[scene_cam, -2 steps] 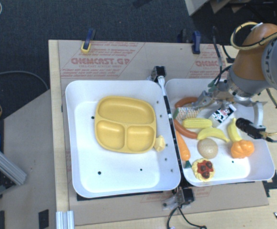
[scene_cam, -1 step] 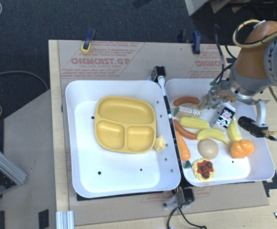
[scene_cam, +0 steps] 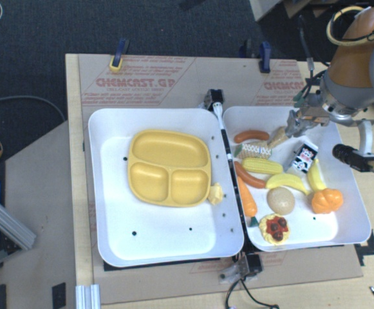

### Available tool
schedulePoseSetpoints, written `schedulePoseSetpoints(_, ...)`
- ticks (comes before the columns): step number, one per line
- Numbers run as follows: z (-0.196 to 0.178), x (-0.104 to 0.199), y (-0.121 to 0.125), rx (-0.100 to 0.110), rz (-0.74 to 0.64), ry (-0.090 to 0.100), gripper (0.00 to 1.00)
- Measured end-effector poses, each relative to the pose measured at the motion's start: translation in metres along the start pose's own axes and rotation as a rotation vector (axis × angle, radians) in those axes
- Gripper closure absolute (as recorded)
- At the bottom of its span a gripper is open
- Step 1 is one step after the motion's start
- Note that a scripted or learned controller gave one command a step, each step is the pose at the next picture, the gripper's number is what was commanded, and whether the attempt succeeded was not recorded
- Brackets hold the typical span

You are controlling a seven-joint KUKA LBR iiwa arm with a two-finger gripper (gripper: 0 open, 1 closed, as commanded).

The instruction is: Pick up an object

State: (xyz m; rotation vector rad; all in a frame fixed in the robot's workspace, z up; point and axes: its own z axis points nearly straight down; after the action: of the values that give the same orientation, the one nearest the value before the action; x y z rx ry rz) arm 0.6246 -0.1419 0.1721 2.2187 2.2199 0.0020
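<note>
A: Box (scene_cam: pixel 304 157), the small black-and-white one, stands in the right bin (scene_cam: pixel 354 227) between the corn (scene_cam: pixel 262 166) and the yellow banana (scene_cam: pixel 316 175). It is the item nearest the gripper (scene_cam: pixel 297 122).

B: How would it handle?

A: My guess is light and stiff, with flat faces that give good purchase. Taking it across its two narrow sides looks best, though the banana sits just beside one of them.

B: And the gripper?

A: It hangs over the bin's back part, just above the box, near a tan piece (scene_cam: pixel 278 136). I cannot tell whether it is released or clenched; nothing visible sits in it.

B: Risks?

A: A box may tip or skid on the smooth bin floor.
</note>
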Motion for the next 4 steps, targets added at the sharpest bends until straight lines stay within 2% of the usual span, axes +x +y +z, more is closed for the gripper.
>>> schedulePoseSetpoints(1, -0.052, 0.0, 0.001, -0.001, -0.001, 0.0, 1.0)
schedulePoseSetpoints(2, -0.061, 0.038, -0.034, 0.007, -0.001, 0.002, 1.0)
schedulePoseSetpoints(4, -0.042, 0.117, -0.1, 0.008, -0.002, 0.003, 1.0)
